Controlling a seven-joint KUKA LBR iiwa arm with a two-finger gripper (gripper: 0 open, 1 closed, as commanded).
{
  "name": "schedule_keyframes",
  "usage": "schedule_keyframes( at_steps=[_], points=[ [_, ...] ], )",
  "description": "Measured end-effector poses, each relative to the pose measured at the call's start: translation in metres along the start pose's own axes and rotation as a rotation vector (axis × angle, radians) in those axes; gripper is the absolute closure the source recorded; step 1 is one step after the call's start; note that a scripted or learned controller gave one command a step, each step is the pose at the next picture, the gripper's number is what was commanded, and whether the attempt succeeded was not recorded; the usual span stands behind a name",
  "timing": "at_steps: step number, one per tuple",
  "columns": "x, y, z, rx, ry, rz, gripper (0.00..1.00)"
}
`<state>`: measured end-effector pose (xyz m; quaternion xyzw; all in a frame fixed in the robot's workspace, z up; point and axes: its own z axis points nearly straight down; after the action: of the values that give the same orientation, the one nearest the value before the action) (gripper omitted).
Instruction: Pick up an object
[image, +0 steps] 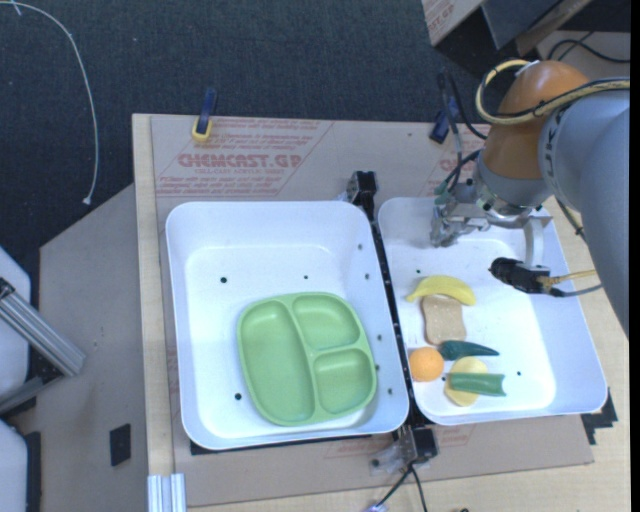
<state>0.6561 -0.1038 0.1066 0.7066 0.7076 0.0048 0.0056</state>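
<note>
Nearby, banana, bread slice, orange — jaws above.

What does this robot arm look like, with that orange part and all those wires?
The arm is a thick, smooth grey tube with a rounded orange band above the wrist. A pale yellowish cable loops over the orange part, and thinner dark wires run down beside it. Below sits a silvery metal gripper, small next to the arm, with a black piece and a cable sticking out to one side.
</note>
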Motion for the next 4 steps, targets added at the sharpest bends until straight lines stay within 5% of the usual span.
schedule_keyframes(
  at_steps=[3,4],
  points=[
    [-0.015,0.004,-0.169,0.005,-0.001,0.000,1.00],
    [0.033,-0.004,-0.152,0.018,0.003,-0.003,1.00]
  ],
)
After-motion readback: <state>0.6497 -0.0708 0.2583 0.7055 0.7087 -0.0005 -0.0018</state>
